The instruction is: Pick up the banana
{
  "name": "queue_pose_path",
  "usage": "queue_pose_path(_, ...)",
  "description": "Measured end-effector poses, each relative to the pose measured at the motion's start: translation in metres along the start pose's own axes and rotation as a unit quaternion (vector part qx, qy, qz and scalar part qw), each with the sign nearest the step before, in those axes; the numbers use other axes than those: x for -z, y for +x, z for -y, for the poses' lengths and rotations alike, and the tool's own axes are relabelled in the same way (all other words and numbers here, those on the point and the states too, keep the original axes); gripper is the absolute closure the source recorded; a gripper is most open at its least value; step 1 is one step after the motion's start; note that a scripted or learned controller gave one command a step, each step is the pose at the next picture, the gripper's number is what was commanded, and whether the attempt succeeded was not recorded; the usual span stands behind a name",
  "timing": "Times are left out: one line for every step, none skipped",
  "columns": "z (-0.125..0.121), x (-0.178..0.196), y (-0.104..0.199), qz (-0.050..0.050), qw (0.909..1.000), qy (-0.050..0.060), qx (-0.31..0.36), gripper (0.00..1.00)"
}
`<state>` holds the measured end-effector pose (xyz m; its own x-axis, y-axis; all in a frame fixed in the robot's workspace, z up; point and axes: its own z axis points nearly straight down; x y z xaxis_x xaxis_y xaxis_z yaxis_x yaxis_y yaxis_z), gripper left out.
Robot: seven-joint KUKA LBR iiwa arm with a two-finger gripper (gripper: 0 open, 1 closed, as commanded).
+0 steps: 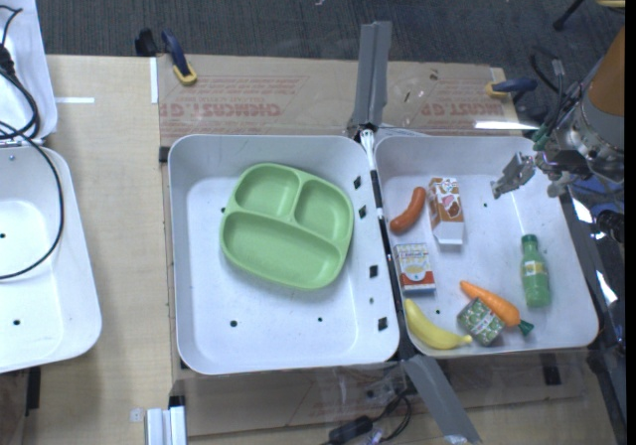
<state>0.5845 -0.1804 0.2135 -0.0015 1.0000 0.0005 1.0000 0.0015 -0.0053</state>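
Observation:
The yellow banana [433, 328] lies at the front left corner of the right bin [477, 157], beside a small green packet [480, 322]. My gripper [513, 176] hangs over the right bin's far right part, well above and to the right of the banana, with nothing between its fingers. The fingers look slightly spread.
The right bin also holds a sausage [407, 210], a tall juice carton [447, 211], a small snack box [415, 268], a carrot [491, 302] and a green bottle [535, 271]. A green divided plate [288, 224] lies in the left bin [199, 264].

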Motion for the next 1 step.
queue_pose_path(0.0,0.0,0.0,0.0,1.0,0.0,0.0,0.0)
